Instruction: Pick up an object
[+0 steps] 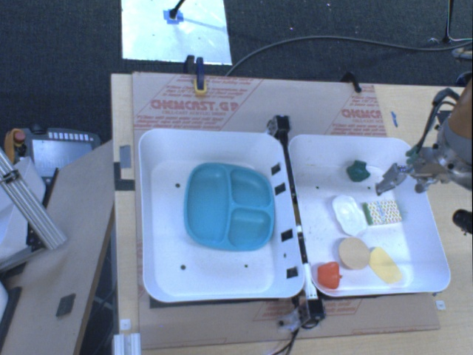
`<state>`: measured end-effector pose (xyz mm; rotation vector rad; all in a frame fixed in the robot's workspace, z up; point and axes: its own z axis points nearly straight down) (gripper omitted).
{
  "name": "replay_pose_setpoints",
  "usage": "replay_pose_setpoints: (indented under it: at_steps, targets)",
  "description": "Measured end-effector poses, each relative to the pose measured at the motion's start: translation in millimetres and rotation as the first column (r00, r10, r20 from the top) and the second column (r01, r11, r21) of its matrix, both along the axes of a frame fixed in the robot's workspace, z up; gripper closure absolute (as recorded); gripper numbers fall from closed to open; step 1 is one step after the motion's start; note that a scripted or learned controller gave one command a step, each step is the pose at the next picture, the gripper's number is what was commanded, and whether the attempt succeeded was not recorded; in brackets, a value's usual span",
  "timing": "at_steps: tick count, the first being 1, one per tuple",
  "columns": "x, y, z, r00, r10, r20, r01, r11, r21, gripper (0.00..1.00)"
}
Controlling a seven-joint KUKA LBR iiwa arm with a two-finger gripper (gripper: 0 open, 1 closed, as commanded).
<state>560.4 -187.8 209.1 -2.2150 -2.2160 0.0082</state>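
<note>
The right bin (310,161) holds several small items. A dark green piece (358,171) lies near the back, with a white oval piece (347,213) and a green-and-white patterned block (383,213) in the middle. A tan disc (354,254), a yellow piece (385,265) and a red-orange piece (329,274) sit at the front. My gripper (403,181) hangs over the bin's right side, just right of the green piece and above the patterned block. Its fingers are open with nothing between them.
The left bin (159,161) holds a blue divided plate (229,205). A black divider (288,198) with clips runs between the two bins. Cardboard lies under both bins, and a cable crosses the dark floor behind.
</note>
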Motion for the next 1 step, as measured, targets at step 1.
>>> replay_pose_setpoints:
  at_steps: [1]
  targets:
    - [2.2, 0.4, 4.8, 1.0, 0.003, 0.009, -0.003, 1.0, -0.002, 0.0]
